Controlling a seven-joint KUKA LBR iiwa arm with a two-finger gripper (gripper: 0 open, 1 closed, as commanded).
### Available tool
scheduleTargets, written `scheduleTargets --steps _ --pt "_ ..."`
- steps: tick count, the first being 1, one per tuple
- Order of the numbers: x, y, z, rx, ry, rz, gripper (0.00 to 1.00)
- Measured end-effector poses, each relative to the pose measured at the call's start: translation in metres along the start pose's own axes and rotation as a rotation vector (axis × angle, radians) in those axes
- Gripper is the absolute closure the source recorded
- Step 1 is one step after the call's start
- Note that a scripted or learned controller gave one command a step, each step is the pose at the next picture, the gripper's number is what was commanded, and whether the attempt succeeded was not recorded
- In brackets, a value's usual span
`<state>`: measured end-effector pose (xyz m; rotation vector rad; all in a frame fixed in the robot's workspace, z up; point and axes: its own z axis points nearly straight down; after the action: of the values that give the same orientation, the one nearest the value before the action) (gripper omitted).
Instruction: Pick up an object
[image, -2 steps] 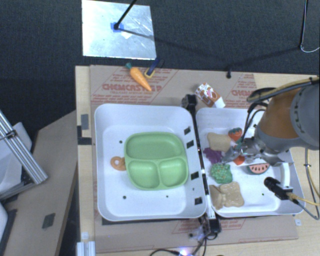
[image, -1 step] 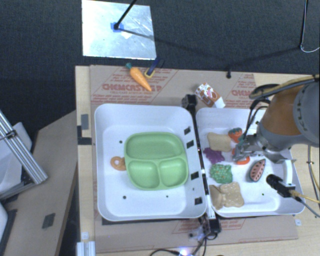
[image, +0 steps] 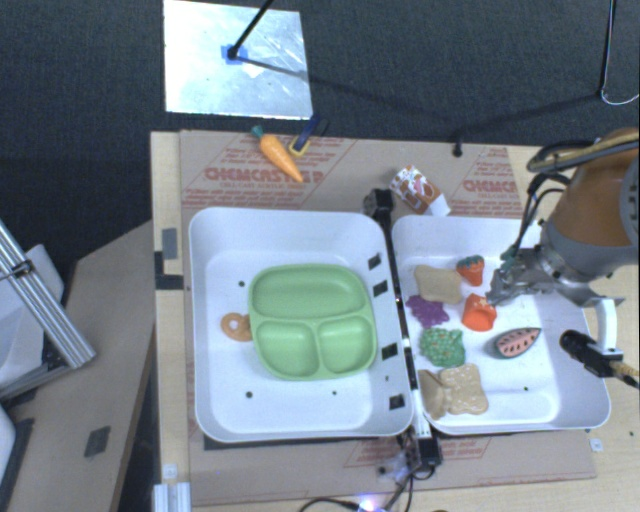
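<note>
Gripper low over right bin, tips just beside the orange piece and below the strawberry. Jaw state: cannot tell, the tips are too small and dark against the toys. Nothing visibly held.

Nearest candidate is the orange piece, mid-bin, apparently touching or nearly touching the tips. Looks like small moulded plastic play food: likely light, stiff, smooth and a bit slippery, prone to skate on the bin floor if nudged off-centre. Best hold, by my reading: across its narrower width, low on the body.

Outward from there: tan slice and purple piece to the left, green broccoli below, watermelon wedge lower right, toast near the front wall. All close-packed, so neighbours may get bumped.

Left bin holds a green tray and a pretzel.
</note>
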<state>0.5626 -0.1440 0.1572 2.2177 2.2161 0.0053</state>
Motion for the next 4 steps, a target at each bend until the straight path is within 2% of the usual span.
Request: scheduleTargets --steps 1,2,4 --pt "-0.009 0.005 -0.048 0.0 0.0 -0.004 1.0" --pt "-0.01 0.006 -0.068 0.002 0.001 -0.005 1.0" --pt "0.08 0.067 -0.053 0.003 0.004 -0.011 1.0"
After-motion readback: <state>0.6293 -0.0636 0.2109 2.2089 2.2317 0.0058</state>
